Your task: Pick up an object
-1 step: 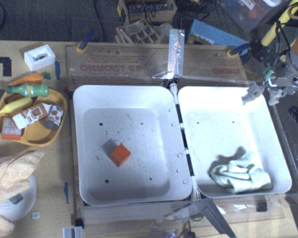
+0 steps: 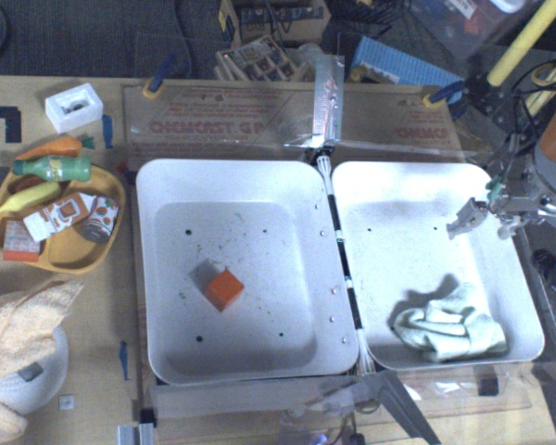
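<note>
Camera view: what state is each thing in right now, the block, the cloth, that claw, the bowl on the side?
Block: lying in the left bin, untouched.
Cloth: crumpled in the right bin.
Gripper: above the right bin, holding nothing.
Bowl: heaped with toy food.

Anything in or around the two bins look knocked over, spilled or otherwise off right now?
Nothing stands out. The orange block sits alone in the left bin, tilted up on a corner. A crumpled white cloth lies in the right bin. The gripper hovers at that bin's right edge, touching neither.
</note>
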Tool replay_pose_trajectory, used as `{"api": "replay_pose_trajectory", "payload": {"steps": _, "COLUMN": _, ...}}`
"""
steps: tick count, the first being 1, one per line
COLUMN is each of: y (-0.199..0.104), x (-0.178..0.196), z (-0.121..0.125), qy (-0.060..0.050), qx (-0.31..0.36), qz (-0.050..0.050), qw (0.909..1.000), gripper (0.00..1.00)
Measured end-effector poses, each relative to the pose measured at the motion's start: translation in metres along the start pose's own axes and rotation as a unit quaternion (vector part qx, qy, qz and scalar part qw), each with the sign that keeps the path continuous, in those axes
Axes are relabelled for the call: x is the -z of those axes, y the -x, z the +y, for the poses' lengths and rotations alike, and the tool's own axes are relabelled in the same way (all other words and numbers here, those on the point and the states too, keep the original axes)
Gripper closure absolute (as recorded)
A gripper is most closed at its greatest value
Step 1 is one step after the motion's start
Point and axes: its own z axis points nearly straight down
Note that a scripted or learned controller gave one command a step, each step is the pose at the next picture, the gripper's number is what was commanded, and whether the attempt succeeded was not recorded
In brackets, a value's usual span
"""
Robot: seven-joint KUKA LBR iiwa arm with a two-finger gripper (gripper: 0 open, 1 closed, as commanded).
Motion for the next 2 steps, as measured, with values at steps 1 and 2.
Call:
{"api": "replay_pose_trajectory", "payload": {"steps": 1, "y": 0.009, "x": -0.059, "z": -0.056, "qy": 0.0, "qx": 0.037, "qz": 0.0, "qw": 0.9993, "gripper": 0.0}}
{"api": "replay_pose_trajectory", "payload": {"steps": 2, "y": 0.005, "x": -0.106, "z": -0.064, "qy": 0.003, "qx": 0.076, "qz": 0.0, "qw": 0.9971, "gripper": 0.0}}
